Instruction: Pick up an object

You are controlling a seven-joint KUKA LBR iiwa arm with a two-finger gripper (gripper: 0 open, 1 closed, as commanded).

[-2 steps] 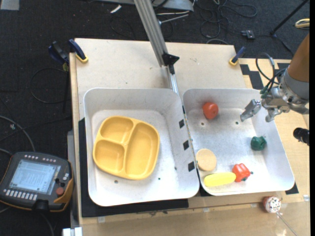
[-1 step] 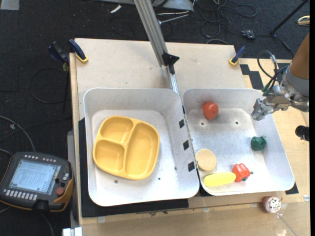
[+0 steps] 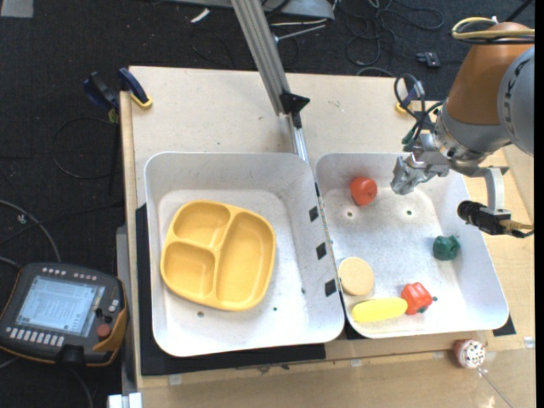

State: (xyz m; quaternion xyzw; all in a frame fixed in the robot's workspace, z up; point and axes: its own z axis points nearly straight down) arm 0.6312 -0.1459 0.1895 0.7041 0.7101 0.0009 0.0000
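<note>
The likeliest object, a small red-orange piece [image 3: 363, 190], lay in the right bin [image 3: 476, 262] near its far left corner, just left of the gripper [image 3: 405, 182]. The gripper hung over the bin's far end; whether it was open or closed could not be told. Nearer the camera lay a green piece [image 3: 445, 246], a tan disc [image 3: 356, 275], a yellow piece [image 3: 379, 310] and a red one [image 3: 416, 297], shapes unclear. The left bin [image 3: 170, 177] held a yellow divided tray [image 3: 219, 254].

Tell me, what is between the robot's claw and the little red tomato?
Nothing. In the camera view, just bare white bin floor separates the gripper from the red tomato; they sit close but apart.
</note>
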